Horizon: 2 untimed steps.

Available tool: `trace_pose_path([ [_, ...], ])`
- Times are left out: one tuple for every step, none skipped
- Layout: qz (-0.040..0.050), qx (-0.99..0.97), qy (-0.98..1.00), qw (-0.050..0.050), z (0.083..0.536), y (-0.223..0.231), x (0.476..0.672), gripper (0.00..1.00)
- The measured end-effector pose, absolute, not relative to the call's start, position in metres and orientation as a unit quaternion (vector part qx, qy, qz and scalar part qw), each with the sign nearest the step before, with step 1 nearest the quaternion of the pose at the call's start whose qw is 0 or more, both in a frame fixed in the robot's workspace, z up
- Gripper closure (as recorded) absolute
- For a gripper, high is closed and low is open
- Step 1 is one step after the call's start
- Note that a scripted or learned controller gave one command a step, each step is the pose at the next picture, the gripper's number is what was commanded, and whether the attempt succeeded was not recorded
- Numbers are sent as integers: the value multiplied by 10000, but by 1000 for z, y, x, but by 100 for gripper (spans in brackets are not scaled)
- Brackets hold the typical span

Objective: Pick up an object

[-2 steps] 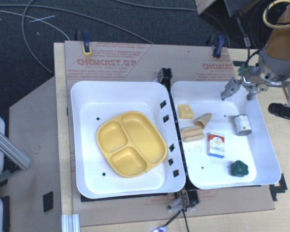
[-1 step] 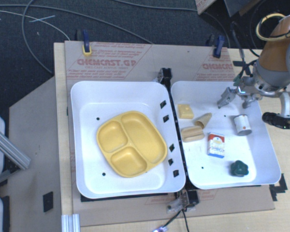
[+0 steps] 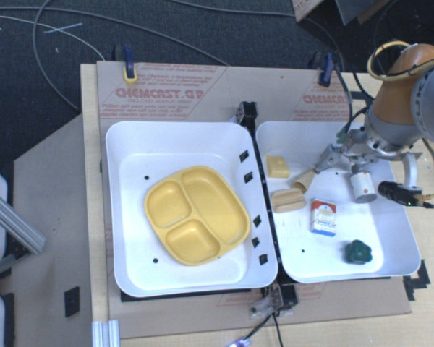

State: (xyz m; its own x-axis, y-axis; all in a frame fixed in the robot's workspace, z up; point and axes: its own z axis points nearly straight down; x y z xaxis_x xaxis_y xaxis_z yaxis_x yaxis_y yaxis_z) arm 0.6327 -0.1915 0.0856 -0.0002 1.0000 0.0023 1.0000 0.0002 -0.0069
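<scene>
Camera view, looking down on both bins. Right bin (image 3: 390, 266): a tan block (image 3: 288, 200) lies near its left wall, a paler square block (image 3: 278, 166) at its 12 o'clock, and a short tan cylinder (image 3: 303, 179) just at its 2 o'clock. A small red-and-white box (image 3: 323, 217) lies at 4 o'clock from the tan block, and a dark green lump (image 3: 358, 251) at 4 o'clock from the box. My gripper (image 3: 331, 159) hangs over the bin's upper half, at 2 o'clock from the cylinder, nothing visibly between its fingers; whether they are spread or closed I cannot tell. Left bin (image 3: 123, 194): a yellow three-compartment plate (image 3: 195, 214) lies at its centre.
</scene>
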Motion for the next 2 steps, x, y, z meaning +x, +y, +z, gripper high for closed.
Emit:
trace_pose_path([
  [-7, -7066, -7076, -7, 101, -192, 635, 100],
  [-15, -7069, -7073, -33, 151, -200, 635, 100],
])
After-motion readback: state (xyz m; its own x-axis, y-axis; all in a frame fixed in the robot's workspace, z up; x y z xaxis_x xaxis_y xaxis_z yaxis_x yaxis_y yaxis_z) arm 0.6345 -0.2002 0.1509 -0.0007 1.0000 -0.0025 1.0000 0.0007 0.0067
